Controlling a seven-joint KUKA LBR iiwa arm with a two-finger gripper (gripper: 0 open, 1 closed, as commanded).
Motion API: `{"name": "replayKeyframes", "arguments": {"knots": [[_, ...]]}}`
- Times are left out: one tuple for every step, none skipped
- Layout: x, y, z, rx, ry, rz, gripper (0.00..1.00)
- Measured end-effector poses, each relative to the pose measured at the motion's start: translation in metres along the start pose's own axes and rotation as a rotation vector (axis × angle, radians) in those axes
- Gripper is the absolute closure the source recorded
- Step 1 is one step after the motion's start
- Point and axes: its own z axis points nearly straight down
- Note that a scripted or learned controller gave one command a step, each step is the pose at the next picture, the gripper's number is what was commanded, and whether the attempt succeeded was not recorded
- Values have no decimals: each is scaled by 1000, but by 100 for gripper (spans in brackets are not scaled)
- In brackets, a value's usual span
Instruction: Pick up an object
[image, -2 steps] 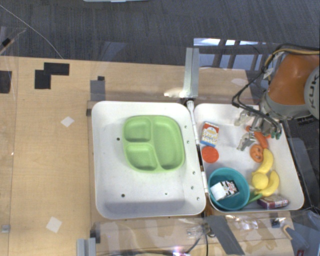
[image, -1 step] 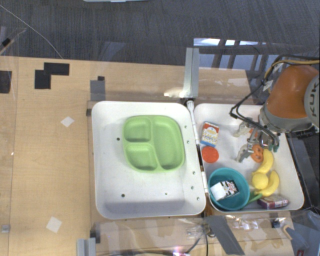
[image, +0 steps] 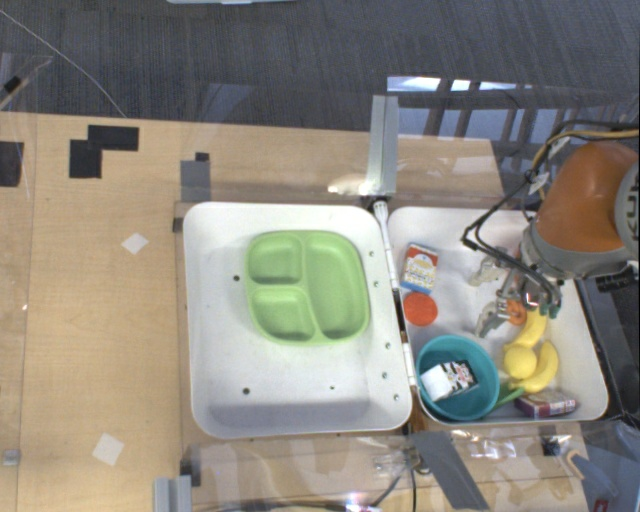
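A: What lies nearest the camera?

B: The front of the right bin (image: 598, 400). A small purple-and-white packet (image: 547, 406) lies by its front wall, and beside it stands a teal bowl (image: 458, 377) with a little white printed box (image: 447, 379) inside.

A: And just behind those?

B: A yellow banana-like toy (image: 531, 359), its upper end reaching up to the hand (image: 512, 308). Something small and orange (image: 515, 311) sits right at the fingertips, touching the top of the yellow piece.

A: Is the hand grasping it?

B: I cannot tell. The metal fingers point down into the bin around that spot, but whether they are clenched or released is not clear from this angle.

A: Further back?

B: A round orange-red disc (image: 421, 311) lies on the bin floor, and behind it a small carton (image: 420, 268) with a red and blue print. The arm's orange band (image: 590, 200) hangs above the bin's right side.

A: The other bin?

B: The left bin (image: 215, 330) holds a green divided tray (image: 305, 286), lying flat near its middle. Both bins rest on the wooden bench (image: 90, 330).
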Motion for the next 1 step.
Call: {"name": "replayKeyframes", "arguments": {"knots": [[-4,1,0,0,0,35,0]]}}
